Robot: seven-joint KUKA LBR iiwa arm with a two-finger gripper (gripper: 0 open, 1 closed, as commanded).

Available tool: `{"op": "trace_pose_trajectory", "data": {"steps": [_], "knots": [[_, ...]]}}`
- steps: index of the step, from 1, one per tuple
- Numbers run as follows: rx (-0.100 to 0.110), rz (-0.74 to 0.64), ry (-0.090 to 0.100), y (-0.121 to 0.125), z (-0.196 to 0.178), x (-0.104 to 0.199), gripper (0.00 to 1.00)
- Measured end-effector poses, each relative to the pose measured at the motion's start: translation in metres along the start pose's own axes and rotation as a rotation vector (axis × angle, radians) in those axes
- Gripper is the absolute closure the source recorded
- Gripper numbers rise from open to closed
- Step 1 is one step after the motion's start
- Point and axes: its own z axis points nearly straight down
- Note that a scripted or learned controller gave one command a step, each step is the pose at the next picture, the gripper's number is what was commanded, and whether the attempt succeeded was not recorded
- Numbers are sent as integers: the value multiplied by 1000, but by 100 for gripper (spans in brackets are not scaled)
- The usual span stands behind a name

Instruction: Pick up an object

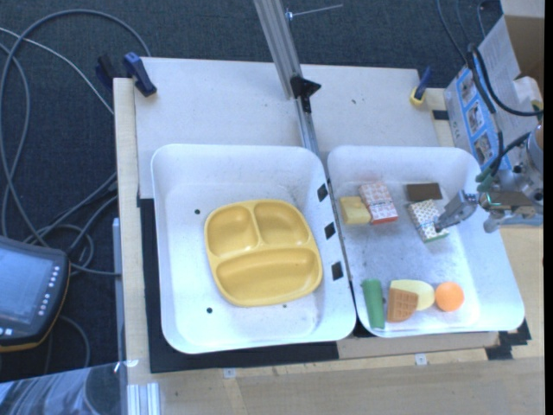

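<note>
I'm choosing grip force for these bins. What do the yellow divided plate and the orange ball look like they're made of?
The yellow divided plate looks like moulded plastic with a smooth, slightly glossy finish: uniform colour, rounded compartment ridges and soft highlights. The orange ball seems to be smooth plastic or rubber, evenly coloured and matte; it is too small in the view to tell which.

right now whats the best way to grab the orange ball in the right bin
Take the orange ball across its middle, coming straight down. It is round, so any axis works, but close the fingers front-to-back: the yellow piece sits close on its left and the bin wall is near on its right.
</note>
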Motion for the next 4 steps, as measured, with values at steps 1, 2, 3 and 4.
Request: {"op": "trace_pose_trajectory", "data": {"steps": [1, 2, 3, 4], "knots": [[-1, 0, 0, 0, 0, 0, 0], [6, 1, 1, -6, 61, 2, 0], [7, 0, 2, -11, 119, 11, 0], [8, 1, 2, -9, 182, 11, 0]]}}
